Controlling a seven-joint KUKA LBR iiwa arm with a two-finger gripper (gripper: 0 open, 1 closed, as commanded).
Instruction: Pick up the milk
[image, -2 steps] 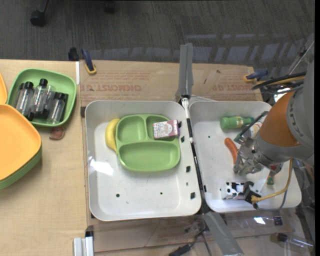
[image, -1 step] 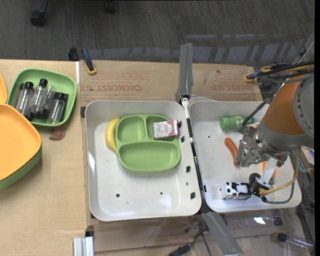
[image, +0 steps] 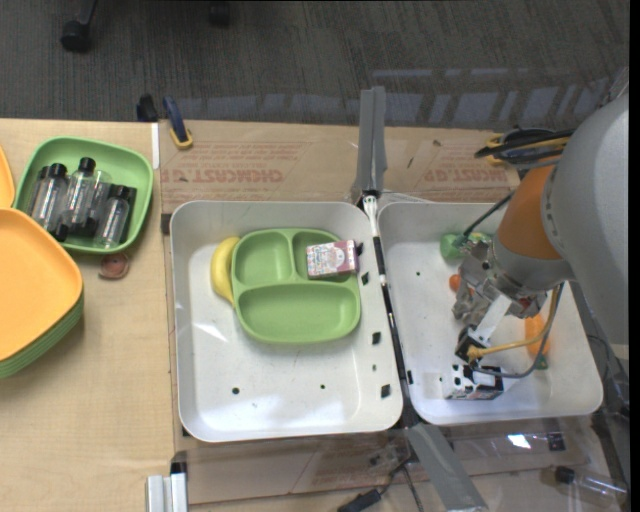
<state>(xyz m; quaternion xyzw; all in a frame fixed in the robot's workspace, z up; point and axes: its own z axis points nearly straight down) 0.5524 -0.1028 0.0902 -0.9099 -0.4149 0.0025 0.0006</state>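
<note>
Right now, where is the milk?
In the camera view, the milk lies in the upper-right compartment of the green divided plate, inside the left bin.

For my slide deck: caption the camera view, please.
Milk carton sits in green tray, upper-right compartment; arm reaches into right bin.

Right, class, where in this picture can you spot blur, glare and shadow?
Camera view: the arm near the lens looks soft; the left bin shows pale glare streaks; the green tray casts only a faint shadow; the milk carton has a label too small to read.
</note>
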